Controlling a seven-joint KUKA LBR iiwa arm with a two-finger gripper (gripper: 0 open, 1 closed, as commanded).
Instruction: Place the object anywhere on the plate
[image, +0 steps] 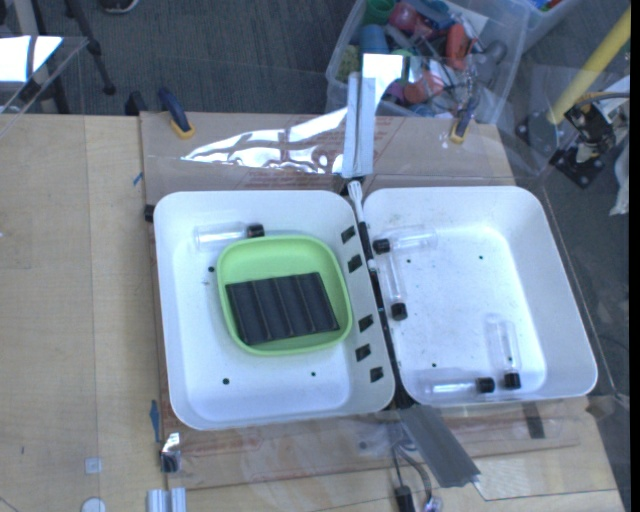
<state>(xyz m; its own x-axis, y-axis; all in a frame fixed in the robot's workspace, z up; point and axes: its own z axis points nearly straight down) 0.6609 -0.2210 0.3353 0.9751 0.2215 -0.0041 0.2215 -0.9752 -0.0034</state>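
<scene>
A light green square plate (234, 262) rests in the left white bin (190, 380). A dark grey ribbed block (281, 308) lies flat on the plate, filling most of its middle, slightly tilted.
The right white bin (470, 250) sits beside the left one, split from it by a ridge with black clips (365, 290). Clear tubes with black caps lie along the bins' walls. A box of clutter (430, 45) stands behind the bins. Wooden bench surrounds both.
</scene>
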